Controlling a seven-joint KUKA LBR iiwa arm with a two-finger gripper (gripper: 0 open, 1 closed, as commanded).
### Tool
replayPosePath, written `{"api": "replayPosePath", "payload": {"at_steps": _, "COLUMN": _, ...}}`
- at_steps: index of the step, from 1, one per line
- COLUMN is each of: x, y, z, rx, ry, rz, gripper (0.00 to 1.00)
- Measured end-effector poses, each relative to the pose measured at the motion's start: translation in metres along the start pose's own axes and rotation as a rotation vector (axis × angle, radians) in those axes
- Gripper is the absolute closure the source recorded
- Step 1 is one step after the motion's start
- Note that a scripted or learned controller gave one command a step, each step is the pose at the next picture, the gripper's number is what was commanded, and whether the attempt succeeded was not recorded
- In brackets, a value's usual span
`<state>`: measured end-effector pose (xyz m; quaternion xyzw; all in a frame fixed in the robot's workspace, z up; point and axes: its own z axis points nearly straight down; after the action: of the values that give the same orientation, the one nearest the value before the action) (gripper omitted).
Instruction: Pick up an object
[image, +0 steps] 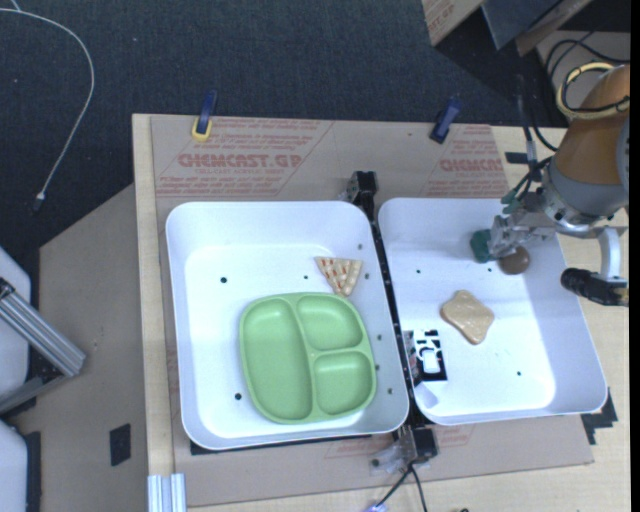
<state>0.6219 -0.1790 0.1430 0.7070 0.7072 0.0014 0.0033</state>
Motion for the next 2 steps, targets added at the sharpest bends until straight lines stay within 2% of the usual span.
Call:
{"api": "replayPosePath", "payload": {"at_steps": 1, "x": 0.000, "y": 0.011, "z": -0.059, "rx": -0.001, "ry": 0.000, "rz": -0.001, "gripper": 1.00}}
{"api": "replayPosePath", "payload": {"at_steps": 2, "x": -0.001, "y": 0.013, "z": -0.103, "rx": 0.000, "ry": 0.000, "rz": -0.001, "gripper": 1.00}}
